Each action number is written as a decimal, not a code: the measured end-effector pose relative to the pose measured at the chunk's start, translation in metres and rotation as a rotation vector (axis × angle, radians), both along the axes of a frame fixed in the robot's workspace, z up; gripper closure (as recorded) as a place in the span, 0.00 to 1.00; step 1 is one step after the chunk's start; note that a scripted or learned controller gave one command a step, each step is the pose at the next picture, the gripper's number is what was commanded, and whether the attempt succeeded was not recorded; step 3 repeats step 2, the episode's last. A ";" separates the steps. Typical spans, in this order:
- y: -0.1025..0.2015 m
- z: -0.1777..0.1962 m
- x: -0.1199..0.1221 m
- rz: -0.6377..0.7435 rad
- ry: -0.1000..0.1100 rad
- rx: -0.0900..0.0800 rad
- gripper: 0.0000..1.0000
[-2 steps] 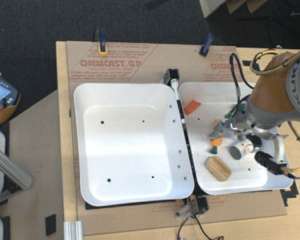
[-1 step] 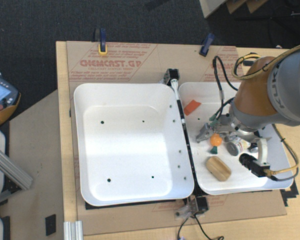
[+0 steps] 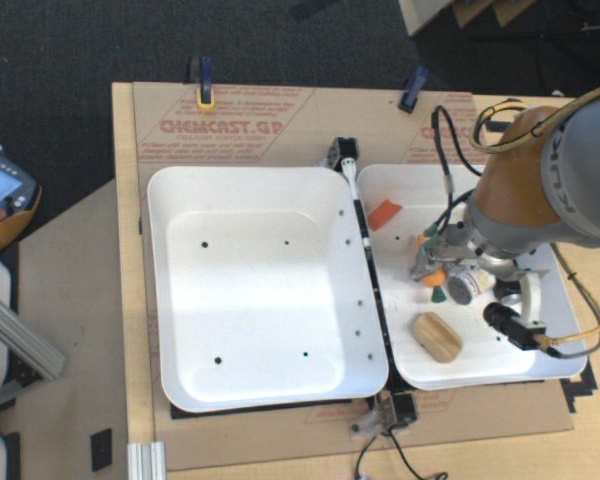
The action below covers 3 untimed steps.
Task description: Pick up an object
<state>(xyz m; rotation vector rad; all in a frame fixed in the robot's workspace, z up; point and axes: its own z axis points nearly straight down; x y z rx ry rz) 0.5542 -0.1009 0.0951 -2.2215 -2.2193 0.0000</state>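
Objects sitting in the right bin, arm over them

Objects are lying in the right bin (image 3: 540,366), and I am watching the gripper (image 3: 438,265) hanging low over its middle. An orange flat piece (image 3: 384,213) is lying toward the bin's 11 o'clock corner. A tan wooden block (image 3: 437,336) is resting near 6 o'clock, apart from the gripper. A small orange bit (image 3: 438,293) and something green are showing right at the gripper, too small to identify. Whether the gripper is apart or together I cannot tell. The left bin (image 3: 250,288) is lying beside it, rims touching.
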 end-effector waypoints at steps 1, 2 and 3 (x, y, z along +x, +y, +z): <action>0.090 0.094 -0.034 0.008 -0.006 0.002 1.00; 0.162 0.090 -0.037 0.010 -0.001 0.002 1.00; 0.162 0.090 -0.037 0.010 -0.001 0.002 1.00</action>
